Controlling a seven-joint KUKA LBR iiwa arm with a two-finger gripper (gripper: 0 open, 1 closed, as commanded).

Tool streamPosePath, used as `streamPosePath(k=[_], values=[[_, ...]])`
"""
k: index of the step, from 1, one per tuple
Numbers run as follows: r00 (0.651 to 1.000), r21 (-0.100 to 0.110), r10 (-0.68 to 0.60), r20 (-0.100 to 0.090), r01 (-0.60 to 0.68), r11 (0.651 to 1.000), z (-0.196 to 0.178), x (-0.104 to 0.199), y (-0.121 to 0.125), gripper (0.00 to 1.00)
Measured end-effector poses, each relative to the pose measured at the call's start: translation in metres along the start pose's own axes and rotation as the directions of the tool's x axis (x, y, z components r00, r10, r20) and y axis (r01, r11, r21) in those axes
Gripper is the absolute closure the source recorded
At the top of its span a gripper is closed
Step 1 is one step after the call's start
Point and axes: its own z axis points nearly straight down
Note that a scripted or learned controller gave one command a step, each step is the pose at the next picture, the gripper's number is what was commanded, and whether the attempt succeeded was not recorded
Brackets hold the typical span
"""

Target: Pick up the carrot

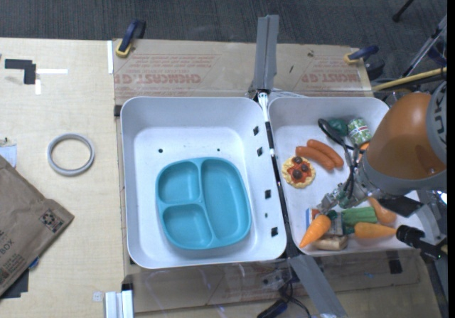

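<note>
The fingers (334, 200) are too small and cluttered to tell their spread. Just right of them the arm (405, 142) covers part of the right bin (284, 114) and the toys there; a brown box (21, 228) far left is cut by the edge.

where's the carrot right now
The carrot lies in the right bin, near its front left corner, tip pointing toward the front wall. The pincer is just behind and right of it.
</note>
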Motion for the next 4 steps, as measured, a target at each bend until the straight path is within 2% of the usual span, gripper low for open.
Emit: streamPosePath(k=[1,2,3,4], values=[[1.000,0.000,-0.001,0.000,0.001,1.000,0.000,0.000,0.000,0.00],[0.958,-0.003,-0.285,0.002,0.285,0.958,0.012,-0.004,-0.001,0.00],[0.959,-0.004,-0.282,0.004,0.282,0.959,0.003,-0.005,-0.001,1.00],[0.960,-0.005,-0.282,0.006,0.282,0.960,0.003,-0.005,0.000,0.00]])
